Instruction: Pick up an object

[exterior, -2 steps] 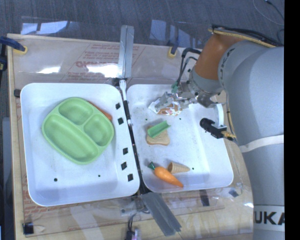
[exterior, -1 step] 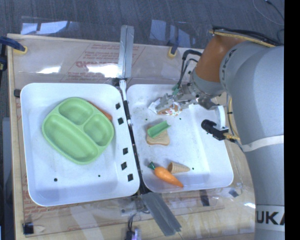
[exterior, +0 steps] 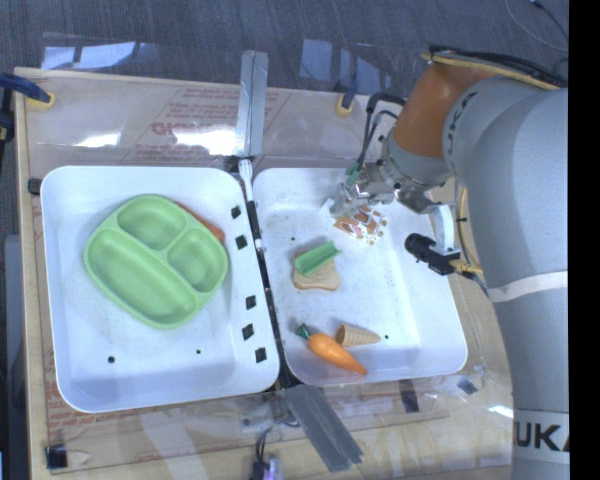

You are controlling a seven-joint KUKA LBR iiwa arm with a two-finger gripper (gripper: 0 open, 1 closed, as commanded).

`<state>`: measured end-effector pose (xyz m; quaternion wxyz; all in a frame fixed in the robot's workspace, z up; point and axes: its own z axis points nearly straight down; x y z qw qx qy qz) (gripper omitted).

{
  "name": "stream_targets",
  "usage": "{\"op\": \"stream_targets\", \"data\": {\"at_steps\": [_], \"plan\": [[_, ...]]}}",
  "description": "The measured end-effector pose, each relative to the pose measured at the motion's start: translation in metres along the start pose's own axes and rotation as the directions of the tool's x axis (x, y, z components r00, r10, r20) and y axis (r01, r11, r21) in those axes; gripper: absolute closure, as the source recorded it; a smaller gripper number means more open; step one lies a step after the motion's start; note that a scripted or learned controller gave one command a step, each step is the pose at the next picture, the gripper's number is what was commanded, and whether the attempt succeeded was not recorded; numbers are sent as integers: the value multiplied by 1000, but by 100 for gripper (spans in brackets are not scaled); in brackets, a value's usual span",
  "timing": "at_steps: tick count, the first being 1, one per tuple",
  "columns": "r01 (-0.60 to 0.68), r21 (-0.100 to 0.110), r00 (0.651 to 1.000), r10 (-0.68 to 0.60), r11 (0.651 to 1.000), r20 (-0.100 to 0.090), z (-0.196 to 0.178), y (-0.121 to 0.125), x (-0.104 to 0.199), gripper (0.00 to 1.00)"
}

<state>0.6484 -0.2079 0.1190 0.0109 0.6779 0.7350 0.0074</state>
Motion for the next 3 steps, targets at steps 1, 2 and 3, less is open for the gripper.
{"op": "stream_targets", "data": {"at_steps": [1, 2, 3], "plan": [[1, 0, 1000, -1, 1000, -1, 0, 0, 1, 0], [139, 12, 990, -139, 990, -5, 19, -52, 11, 0], [100, 22, 995, -100, 995, -10, 24, -88, 55, 0]]}}
